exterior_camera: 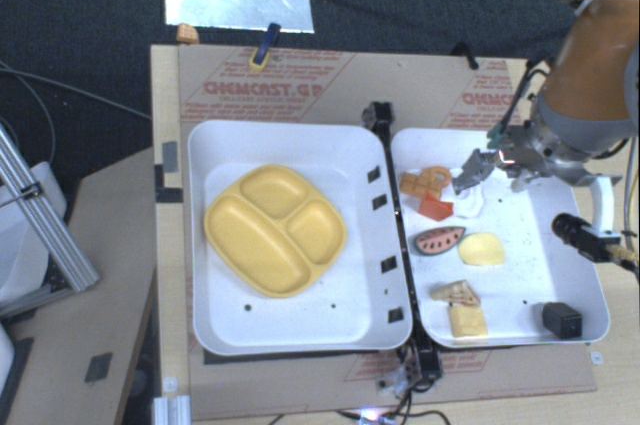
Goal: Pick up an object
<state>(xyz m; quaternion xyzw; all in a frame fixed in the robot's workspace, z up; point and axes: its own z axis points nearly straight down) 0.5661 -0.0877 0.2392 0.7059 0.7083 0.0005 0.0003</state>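
Observation:
The right bin (520, 338) holds several toy foods. An orange lattice piece (425, 181) and a red piece (436, 207) lie at its far left. Below them are a watermelon slice (439, 240) and a pale yellow round piece (482, 250). A tan piece (455, 292) and a yellow wedge (467, 320) sit near the front. My gripper (478, 171) hangs over the far middle of this bin, just right of the orange piece and above a small white thing (470, 204). Nothing visible is held in it.
The left bin (215, 313) bears a yellow divided plate (275, 228). A black block (562, 319) rests in the right bin's front right corner. The raised divider (396, 228) runs between the bins. The arm's grey and orange body (590, 83) stands over the right bin's far right.

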